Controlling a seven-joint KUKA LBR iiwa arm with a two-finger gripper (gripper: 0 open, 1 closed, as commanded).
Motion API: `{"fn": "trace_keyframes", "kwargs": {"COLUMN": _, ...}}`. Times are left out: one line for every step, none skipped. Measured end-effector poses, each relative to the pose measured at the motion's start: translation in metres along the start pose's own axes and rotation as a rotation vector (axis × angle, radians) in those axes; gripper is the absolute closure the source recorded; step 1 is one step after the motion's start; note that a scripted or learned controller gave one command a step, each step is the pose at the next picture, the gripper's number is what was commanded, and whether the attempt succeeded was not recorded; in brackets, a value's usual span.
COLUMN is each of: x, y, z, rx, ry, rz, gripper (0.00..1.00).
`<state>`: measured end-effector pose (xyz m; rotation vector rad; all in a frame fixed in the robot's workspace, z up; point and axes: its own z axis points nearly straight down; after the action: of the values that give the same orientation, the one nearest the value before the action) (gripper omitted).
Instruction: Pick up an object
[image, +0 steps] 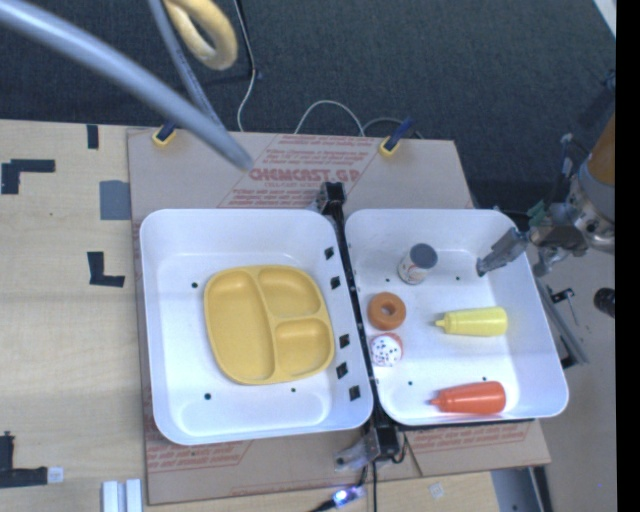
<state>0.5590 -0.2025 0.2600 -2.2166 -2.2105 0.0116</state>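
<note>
1. Gripper (497, 258) hovered over the right bin's (520, 405) far right edge, grasping nothing; whether clenched or released could not be told.
2. Nearest pick: yellow bottle (472, 321), lying mid-bin; likely to roll or slip.
3. Can (417, 264), donut (386, 311), cupcake (385, 350) stood close together; risked a knock.
4. Red bottle (470, 398) lay by the near wall; tray (268, 322) in the left bin, well apart.

Overhead slanted view of both bins (160, 300)

A light wooden table (60, 330) with dark markings carries a brown cardboard sheet (300, 170) printed in red. Dark blue carpeted floor (450, 60) lies beyond its far edge.
</note>
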Motion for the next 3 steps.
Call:
{"fn": "trace_keyframes", "kwargs": {"x": 0.001, "y": 0.002, "z": -0.007, "rx": -0.012, "ry": -0.003, "rz": -0.004, "gripper": 0.0}}
{"fn": "trace_keyframes", "kwargs": {"x": -0.001, "y": -0.001, "z": 0.057, "rx": -0.006, "ry": -0.002, "rz": -0.003, "gripper": 0.0}}
{"fn": "trace_keyframes", "kwargs": {"x": 0.006, "y": -0.002, "z": 0.103, "rx": -0.007, "ry": -0.002, "rz": -0.004, "gripper": 0.0}}
